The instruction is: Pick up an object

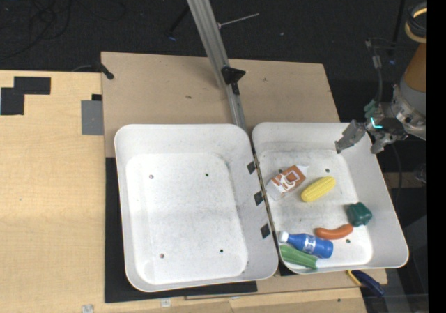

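The pincer (362,139) hangs over the upper right corner of the right bin (390,235), at the end of the grey arm (414,95). Its two fingers stand spread wide with nothing between them.

Candidate objects all lie in the right bin, none touched by the pincer:
- A yellow corn cob (318,189) sits near the bin's middle, well below and left of the pincer.
- An orange-and-white carton (288,179) lies just left of the corn cob, nearly touching it.
- A dark green block (359,214) rests below and right of the corn cob.
- An orange sausage-shaped piece (334,232) lies below the corn cob.
- A blue bottle (309,244) lies below and left of the corn cob, with a green vegetable-shaped piece (298,258) just under it at the bin's lower rim.

Progress, as judged: the task is at its start. No object is lifted or gripped. Choosing a target, descending, closing and raising all remain. The corn cob appears the nearest free-standing target.

Markings: the carton carries an orange printed pattern, too small to read. No legible writing on the bottle.

The left bin (139,165) adjoins on the surface (167,88).
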`<state>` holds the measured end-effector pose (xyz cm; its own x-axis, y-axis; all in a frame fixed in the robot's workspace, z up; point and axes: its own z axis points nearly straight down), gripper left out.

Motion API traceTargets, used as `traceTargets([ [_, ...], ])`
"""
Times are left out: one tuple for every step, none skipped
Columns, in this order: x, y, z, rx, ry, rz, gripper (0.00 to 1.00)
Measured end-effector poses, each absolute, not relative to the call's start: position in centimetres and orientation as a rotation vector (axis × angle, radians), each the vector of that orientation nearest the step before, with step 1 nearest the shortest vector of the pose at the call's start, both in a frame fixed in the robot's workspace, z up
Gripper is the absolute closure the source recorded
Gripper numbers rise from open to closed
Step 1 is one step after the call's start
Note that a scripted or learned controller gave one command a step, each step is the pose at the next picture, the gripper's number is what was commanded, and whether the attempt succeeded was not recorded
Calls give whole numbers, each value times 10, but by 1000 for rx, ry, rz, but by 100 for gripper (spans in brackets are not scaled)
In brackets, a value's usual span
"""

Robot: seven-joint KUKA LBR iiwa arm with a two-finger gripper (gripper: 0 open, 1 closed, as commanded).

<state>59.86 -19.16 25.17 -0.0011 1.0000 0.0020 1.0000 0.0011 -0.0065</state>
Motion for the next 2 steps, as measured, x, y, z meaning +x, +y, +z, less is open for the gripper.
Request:
traceTargets([
  [599, -192, 254, -2217, -2223, 2, 0],
  [606, -186, 194, -2210, -2222, 6, 0],
])
